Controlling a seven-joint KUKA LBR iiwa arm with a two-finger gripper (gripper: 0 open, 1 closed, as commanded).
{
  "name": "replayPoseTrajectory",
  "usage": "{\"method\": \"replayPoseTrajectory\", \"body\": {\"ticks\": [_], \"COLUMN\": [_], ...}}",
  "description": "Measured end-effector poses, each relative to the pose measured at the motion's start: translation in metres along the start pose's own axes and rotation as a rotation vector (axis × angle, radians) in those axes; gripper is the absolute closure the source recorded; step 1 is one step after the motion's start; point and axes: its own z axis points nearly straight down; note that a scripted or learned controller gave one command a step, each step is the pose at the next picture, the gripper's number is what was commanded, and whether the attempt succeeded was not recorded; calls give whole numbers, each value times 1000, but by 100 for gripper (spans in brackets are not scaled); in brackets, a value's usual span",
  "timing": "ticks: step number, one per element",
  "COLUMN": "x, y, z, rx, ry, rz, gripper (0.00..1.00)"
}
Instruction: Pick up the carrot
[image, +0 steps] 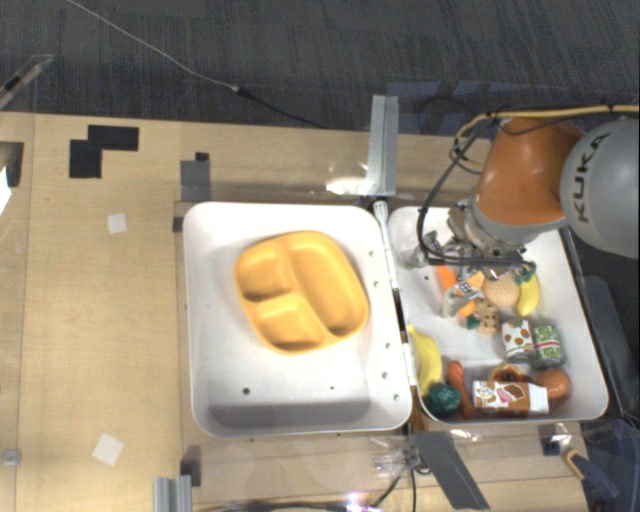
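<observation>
A: Two bins sat side by side on the desk (90, 330); the left bin (215, 400) carried a yellow divided tray (300, 290), the right bin (590, 385) the toy food.

B: Where was the carrot (447, 278)?

A: At the far left of the heap, an orange piece just under the arm's wrist. The gripper (475, 268) hung right over it, probably lined up for a downward grab.

B: Were the jaws apart or together?

A: I could not tell; the wrist covered them.

B: Anything in the way?

A: Plenty. A banana (529, 294) and a round tan piece (500, 292) lay just to the carrot's right. Nearer were small cans (533, 341), a bottle (510, 397), another banana (428, 358) and a green piece (443, 400). I judged a neighbour might get nudged or caught instead.
</observation>
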Motion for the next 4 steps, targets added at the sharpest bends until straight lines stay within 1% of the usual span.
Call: {"method": "replayPoseTrajectory", "body": {"ticks": [1,2,3,4], "x": [-4,-18,22,23], "y": [-1,5,28,28], "z": [-14,-99,-166,-164], "rx": [6,0,0,-1], "ry": [-12,1,4,7], "rz": [-3,184,437,437], "gripper": [100,100,100,0]}}
